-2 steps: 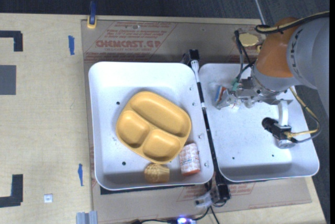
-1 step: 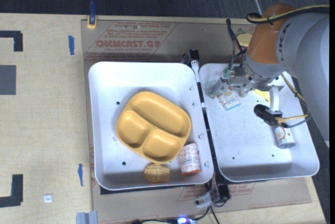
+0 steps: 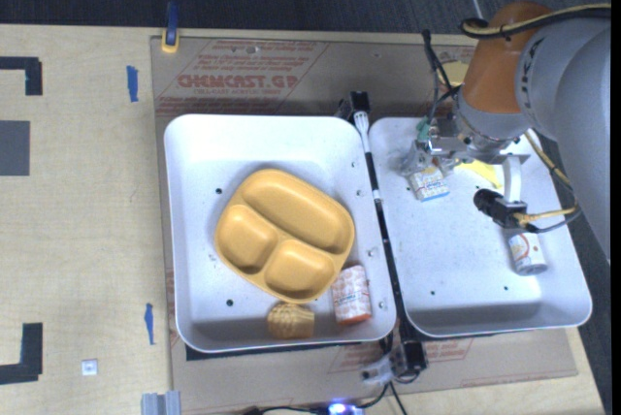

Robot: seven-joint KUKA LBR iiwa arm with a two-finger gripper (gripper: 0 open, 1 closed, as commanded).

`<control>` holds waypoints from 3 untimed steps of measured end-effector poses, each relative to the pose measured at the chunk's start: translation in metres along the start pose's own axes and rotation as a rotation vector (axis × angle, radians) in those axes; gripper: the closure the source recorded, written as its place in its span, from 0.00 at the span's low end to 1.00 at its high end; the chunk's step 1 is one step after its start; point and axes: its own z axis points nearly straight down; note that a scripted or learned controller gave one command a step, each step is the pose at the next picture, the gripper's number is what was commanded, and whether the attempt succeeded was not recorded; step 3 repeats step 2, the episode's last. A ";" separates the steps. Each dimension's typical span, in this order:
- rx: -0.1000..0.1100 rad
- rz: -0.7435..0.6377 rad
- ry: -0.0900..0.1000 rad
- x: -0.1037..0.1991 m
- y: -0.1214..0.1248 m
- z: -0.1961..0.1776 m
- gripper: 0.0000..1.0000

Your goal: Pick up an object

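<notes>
Two shallow white bins sit side by side on a bench. The left bin (image 3: 184,209) holds a yellow three-compartment tray (image 3: 283,232); just below the tray lie a small orange-labelled bottle (image 3: 351,295) and a tan woven ball (image 3: 291,319). The arm's gripper (image 3: 428,163) hovers over the right bin (image 3: 543,302), well right of the tray; whether it is clenched or released cannot be told. A small cylinder (image 3: 527,253) lies farther right.

You see two white bins (image 3: 194,209), a mustard-yellow divided tray (image 3: 283,232), an orange-and-white bottle (image 3: 350,295), a tan woven ball (image 3: 290,319), and a grey arm (image 3: 572,74) with an orange band (image 3: 495,64).
</notes>
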 end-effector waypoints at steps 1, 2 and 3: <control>0.004 0.001 0.003 0.079 -0.033 -0.090 1.00; 0.009 0.002 0.003 0.144 -0.084 -0.100 1.00; 0.009 0.002 0.003 0.144 -0.084 -0.100 1.00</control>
